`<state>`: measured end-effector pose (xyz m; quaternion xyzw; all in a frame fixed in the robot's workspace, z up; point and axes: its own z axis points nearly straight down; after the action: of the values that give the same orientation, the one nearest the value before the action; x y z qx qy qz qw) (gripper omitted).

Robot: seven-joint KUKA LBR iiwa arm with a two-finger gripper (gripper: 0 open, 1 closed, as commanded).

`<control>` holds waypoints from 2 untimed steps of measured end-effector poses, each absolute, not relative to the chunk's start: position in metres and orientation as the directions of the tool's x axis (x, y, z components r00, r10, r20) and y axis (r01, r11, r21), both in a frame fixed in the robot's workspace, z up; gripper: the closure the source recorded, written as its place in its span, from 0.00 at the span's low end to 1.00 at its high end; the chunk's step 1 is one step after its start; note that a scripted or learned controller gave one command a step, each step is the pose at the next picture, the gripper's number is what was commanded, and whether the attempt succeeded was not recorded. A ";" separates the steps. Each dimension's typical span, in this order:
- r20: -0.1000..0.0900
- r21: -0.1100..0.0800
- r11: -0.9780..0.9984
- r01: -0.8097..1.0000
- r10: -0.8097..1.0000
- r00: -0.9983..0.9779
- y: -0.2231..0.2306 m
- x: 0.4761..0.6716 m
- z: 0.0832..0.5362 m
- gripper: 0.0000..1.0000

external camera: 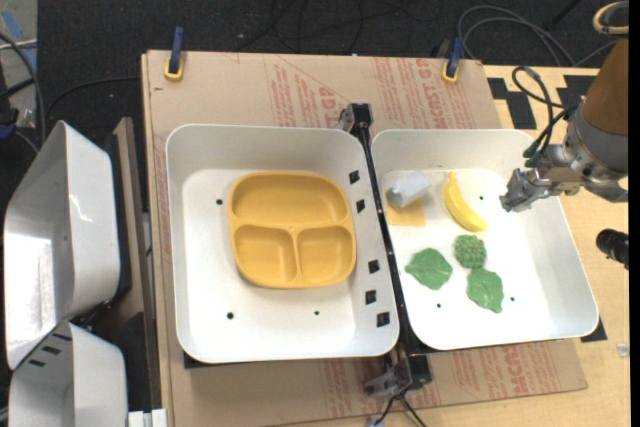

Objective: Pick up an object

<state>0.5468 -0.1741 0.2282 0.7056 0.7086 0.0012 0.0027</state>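
Observation:
The right bin point(545, 300) holds several small items: a yellow banana-shaped piece point(463, 204), a grey block on a tan square point(406, 189), a green broccoli piece point(470, 250) and two green leaves point(429, 268) point(485, 289). My gripper point(517, 192) hangs over the right bin's upper right part, to the right of the banana and apart from it. I see nothing between its dark fingers.
A yellow divided plate point(293, 227) lies in the left bin point(200, 315). A dark divider with black clips point(375, 235) runs between the bins. Cables point(540, 100) trail over the cardboard base behind the right bin. White containers point(55, 235) stand at the far left.

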 end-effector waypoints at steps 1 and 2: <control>0.002 -0.001 0.007 1.000 1.000 -0.007 -0.121 0.535 0.219 1.00; 0.002 0.000 0.009 1.000 1.000 -0.009 -0.070 0.532 0.230 1.00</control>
<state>0.5321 -0.0698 0.2305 0.7040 0.7102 0.0009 -0.0006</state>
